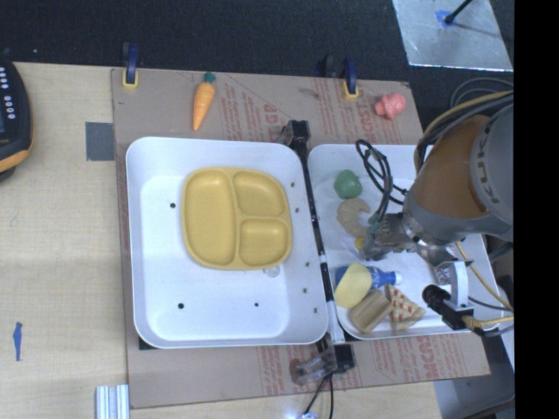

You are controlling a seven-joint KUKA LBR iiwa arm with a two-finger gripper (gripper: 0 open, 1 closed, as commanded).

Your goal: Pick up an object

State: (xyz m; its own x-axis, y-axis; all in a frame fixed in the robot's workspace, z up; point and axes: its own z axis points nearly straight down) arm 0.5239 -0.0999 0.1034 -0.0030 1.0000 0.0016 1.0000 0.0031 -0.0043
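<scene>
Camera view, looking down at a slant. Two white bins sat side by side on a cardboard sheet. Left bin [157, 312] held a yellow divided plate [236, 216], lying flat near its centre. Right bin [336, 160] held the clutter: a green ball [348, 182] toward 12 o'clock, a beige lump [354, 214] just below it, and at 6 o'clock a tight cluster of a yellow lemon-like piece [353, 285], a blue piece [383, 278], a tan block [369, 312] and a pizza slice [403, 307], all touching or nearly so.

The arm [454, 182] came in from 3 o'clock, and its gripper [377, 238] was low over the middle of the right bin, between the beige lump and the yellow piece. Whether the jaws were released or clenched could not be told; cables and the wrist hid them. Nothing could be seen held.

Judgement: the step was the descent toward a grasp, with no object lifted yet. Nearest candidates were the beige lump and the yellow piece. The next move called for settling on one and closing squarely on it.

The beige lump's long axis ran roughly 12 to 6 o'clock; the tan block's ran from 1 to 7 o'clock.

Outside the bins, a toy carrot [203, 101] lay at 11 o'clock, tip toward 6.
</scene>
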